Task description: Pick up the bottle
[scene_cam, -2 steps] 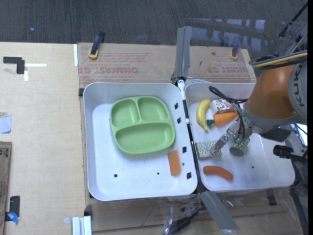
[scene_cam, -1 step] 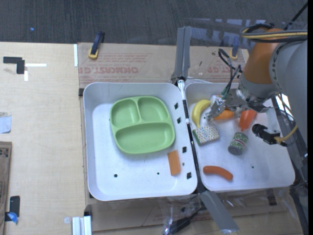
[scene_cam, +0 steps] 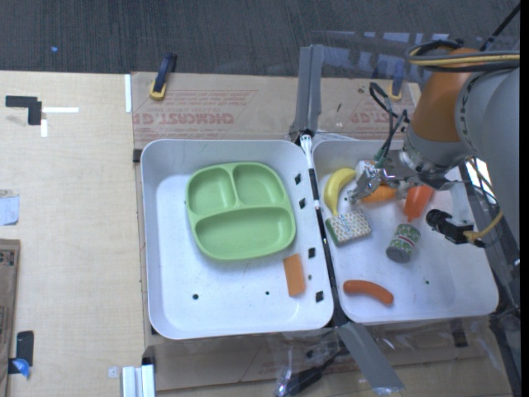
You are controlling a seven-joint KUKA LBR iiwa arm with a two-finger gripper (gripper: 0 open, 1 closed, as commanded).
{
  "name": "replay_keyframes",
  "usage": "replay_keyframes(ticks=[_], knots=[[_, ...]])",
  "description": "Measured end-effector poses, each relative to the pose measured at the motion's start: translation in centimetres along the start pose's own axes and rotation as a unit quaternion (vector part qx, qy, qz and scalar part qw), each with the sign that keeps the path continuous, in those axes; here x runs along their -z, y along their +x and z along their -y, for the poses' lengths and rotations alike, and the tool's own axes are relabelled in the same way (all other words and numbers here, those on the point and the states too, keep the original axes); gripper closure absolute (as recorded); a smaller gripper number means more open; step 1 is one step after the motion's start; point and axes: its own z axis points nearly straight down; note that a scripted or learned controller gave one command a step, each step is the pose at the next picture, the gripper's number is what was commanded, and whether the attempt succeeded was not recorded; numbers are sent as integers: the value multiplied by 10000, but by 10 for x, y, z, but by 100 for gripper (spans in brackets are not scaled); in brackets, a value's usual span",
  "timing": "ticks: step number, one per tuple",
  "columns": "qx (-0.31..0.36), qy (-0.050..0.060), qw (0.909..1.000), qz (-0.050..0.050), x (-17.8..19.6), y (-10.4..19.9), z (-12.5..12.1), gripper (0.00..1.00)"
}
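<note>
In the right bin [scene_cam: 463, 300], a small orange-red bottle-like container [scene_cam: 417, 201] stands near the back, just under the arm's wrist. My gripper [scene_cam: 364, 185] hangs low over the bin's back left part. It is to the left of that container, right over a rounded orange object [scene_cam: 381, 195] and beside the banana [scene_cam: 335, 188]. The gripper's body hides part of the orange object. Nothing is lifted off the bin floor.
The right bin also holds a checkered sponge [scene_cam: 349, 227], a green patterned can [scene_cam: 402, 242] lying on its side and a red sausage [scene_cam: 369, 291]. The left bin [scene_cam: 165, 304] holds a green divided plate [scene_cam: 240, 211] and an orange block [scene_cam: 294, 275]. A divider wall separates the bins.
</note>
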Motion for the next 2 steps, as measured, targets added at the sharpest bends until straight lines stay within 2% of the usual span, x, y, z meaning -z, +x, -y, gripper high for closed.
replay_keyframes(ticks=[1,2], knots=[[1110,-99,9938,46,52,-22,71,0],[3604,-98,9327,72,-12,-6,48,0]])
